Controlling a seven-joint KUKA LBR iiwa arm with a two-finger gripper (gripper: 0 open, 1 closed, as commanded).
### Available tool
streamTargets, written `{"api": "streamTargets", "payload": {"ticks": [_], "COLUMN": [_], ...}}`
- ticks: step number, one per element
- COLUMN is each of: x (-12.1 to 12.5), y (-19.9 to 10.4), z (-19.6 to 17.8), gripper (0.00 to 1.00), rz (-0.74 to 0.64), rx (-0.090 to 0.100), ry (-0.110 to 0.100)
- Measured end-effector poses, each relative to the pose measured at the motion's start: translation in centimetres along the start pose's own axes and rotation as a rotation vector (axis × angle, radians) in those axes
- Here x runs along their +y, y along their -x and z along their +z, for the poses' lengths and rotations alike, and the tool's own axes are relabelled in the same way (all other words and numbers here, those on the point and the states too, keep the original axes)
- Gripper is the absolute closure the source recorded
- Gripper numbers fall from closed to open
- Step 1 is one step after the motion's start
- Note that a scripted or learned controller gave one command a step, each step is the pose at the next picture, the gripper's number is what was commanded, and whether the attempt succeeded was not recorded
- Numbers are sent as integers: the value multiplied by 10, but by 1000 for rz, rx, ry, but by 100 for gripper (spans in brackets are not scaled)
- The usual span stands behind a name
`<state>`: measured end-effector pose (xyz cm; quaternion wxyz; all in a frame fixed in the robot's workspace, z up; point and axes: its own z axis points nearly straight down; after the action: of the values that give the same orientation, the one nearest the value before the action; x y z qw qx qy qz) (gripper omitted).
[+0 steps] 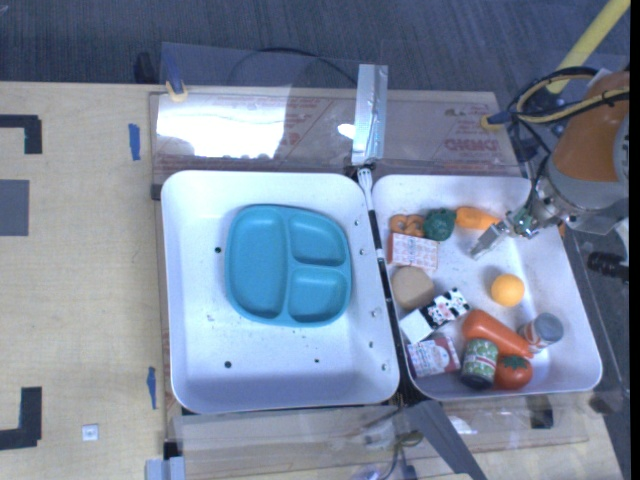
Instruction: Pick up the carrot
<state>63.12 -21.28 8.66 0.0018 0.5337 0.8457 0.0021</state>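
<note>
Carrot (492, 330) lies low; hand (497, 234) hovers apart above, fingers parted.

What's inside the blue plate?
The blue plate in the left bin shows three bare compartments, with no food in them. The toys all lie in the right bin, where the carrot is. What is under the plate is hidden.

Divided plate (289, 265) in left bin (190, 298); carrot (492, 331) among clutter in right bin (575, 308).
</note>
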Motion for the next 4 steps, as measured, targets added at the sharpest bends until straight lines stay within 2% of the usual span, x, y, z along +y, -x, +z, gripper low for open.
{"api": "streamTargets", "payload": {"ticks": [1,2,3,4], "x": [-12,58,34,19], "y": [-5,-31,-17,-3], "z": [-2,-67,0,0], "gripper": [0,0,0,0], "rz": [134,-64,-78,-285], "rx": [9,-7,-2,1], "ry": [5,5,-1,-4]}}
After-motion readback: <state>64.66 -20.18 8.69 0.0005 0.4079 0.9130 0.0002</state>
